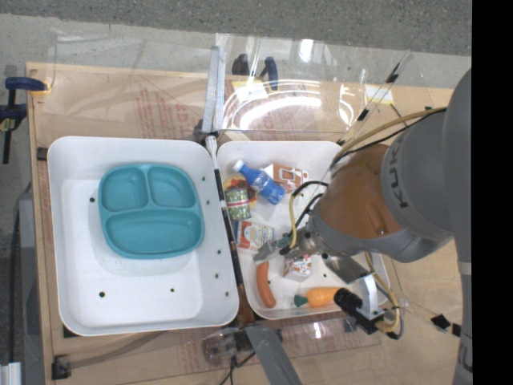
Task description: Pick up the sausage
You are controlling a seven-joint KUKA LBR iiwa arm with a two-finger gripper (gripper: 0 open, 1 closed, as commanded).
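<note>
The sausage (264,285), reddish-orange and short, lies near the front left corner of the right bin (280,149). My gripper (272,252) hangs just above and behind it, low over the bin floor, at the end of the grey arm with its orange band (361,199). Nothing shows held in the gripper. The sausage lies free, a short gap away from the gripper tip.
A carrot (321,297) and a small carton (299,267) lie right of the sausage. A blue bottle (260,181), a green can (237,201) and snack packets sit further back. The left bin (72,215) holds a teal divided plate (151,210).
</note>
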